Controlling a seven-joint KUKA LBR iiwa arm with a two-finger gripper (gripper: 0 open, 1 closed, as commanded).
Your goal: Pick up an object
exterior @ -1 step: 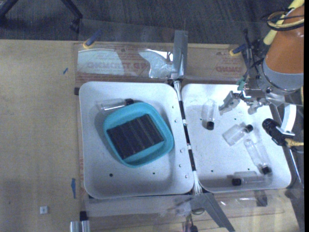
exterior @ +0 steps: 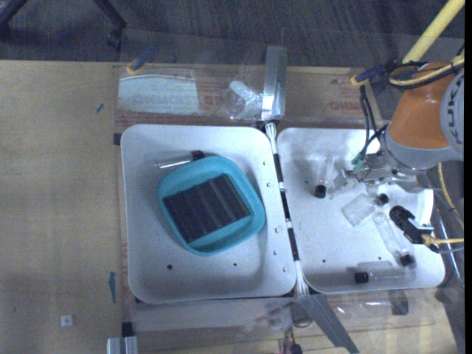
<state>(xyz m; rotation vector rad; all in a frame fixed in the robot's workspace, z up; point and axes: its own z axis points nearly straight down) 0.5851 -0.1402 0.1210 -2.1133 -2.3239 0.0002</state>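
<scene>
Over the far half of the right bin [exterior: 324, 249] hangs the gripper [exterior: 369, 177], low among a scatter of clear plastic pieces, with the arm [exterior: 424, 116] and its orange band reaching in behind it. Glare and the see-through plastic hide the tip, so I cannot tell how far it is open, or whether it has anything in its grasp. Nothing can be seen lifted clear of the bin floor, so by my reading the pick is not yet done. The closest candidates are a clear block [exterior: 358, 209], lying just beside the gripper on the near side, and a short tube [exterior: 321, 181] with a black cap, a little toward the bin's middle wall. Further off in the same bin lie a slanted tube [exterior: 389, 238] pointing at the near right corner and a long tube [exterior: 380, 274] flat along the near wall, each with a dark cap at one end. The left bin [exterior: 140, 234] holds a blue dish [exterior: 212, 206] with a dark ridged inside, and a thin tube [exterior: 177, 160] just behind it; both are well apart from the gripper and look unlikely to be the aim. What seems left is the whole substance of the job: closing firmly on one piece, most likely the block or the short tube, and raising it off the floor.
</scene>
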